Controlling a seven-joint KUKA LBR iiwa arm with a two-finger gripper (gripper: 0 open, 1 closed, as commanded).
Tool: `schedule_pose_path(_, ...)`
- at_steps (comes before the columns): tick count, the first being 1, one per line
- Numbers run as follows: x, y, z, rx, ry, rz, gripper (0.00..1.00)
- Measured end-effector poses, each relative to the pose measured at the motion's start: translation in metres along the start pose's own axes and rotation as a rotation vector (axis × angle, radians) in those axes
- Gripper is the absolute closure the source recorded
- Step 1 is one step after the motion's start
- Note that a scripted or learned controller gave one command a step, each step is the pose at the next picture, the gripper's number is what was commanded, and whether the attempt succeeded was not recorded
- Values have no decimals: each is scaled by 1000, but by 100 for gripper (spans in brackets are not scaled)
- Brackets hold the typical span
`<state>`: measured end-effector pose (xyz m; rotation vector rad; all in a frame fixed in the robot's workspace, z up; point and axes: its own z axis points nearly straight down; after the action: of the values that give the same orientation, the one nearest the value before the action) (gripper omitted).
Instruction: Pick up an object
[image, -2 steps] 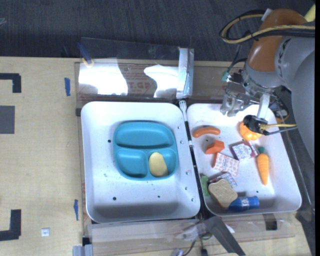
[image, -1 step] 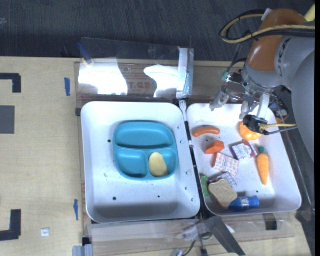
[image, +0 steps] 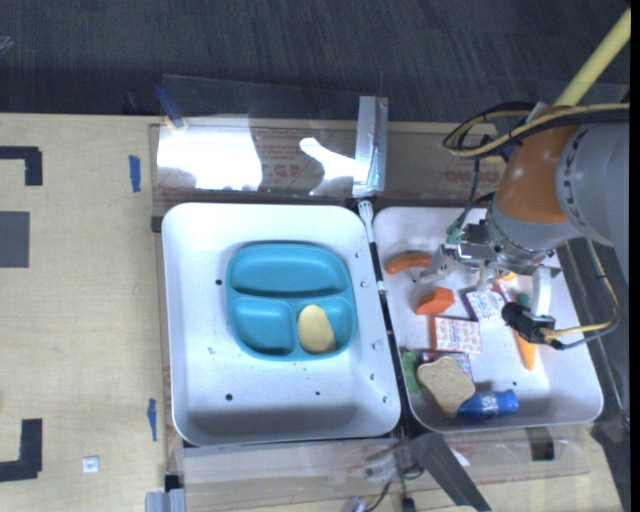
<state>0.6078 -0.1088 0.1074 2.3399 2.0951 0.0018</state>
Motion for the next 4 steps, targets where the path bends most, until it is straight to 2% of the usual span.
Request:
schedule_pose_path(1, -2, 60, -43, -3, -1, 101, 0)
schedule_pose_path(2, -88, 61, 12, -2, 10, 67, 0)
schedule_pose_path(3, -94, 27, 19, -4, 8, -123, 0)
schedule_pose_path(4, -95, 28, 8, -8, 2, -122, 100)
